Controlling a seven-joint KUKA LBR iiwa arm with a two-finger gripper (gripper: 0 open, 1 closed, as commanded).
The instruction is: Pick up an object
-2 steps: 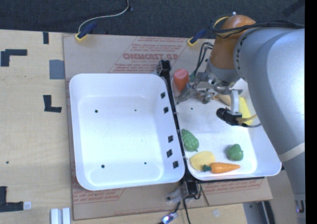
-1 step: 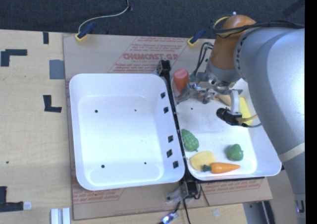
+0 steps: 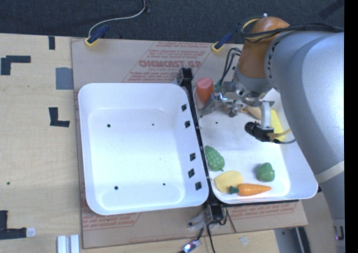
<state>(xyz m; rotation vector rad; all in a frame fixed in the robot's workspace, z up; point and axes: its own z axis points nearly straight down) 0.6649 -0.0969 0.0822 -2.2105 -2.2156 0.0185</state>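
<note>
My gripper (image 3: 217, 102) hangs low over the back of the right bin (image 3: 246, 134), its metal fingers pointing left toward a red object (image 3: 204, 89) by the bin's back left corner. Whether anything sits between them is unclear from this angle. A yellow object (image 3: 278, 126) lies under the wrist at the right wall, partly hidden. At the bin's front lie a bumpy green piece (image 3: 214, 159), a yellow piece (image 3: 228, 180), an orange carrot (image 3: 253, 189) and a green pepper-like piece (image 3: 265, 172).
The left bin (image 3: 134, 145) sits beside the right one, parted by a black-clipped divider (image 3: 193, 134). The grey arm (image 3: 313, 95) covers the right side of the view. Both bins rest on a cardboard sheet (image 3: 162, 61), with cables at the back.
</note>
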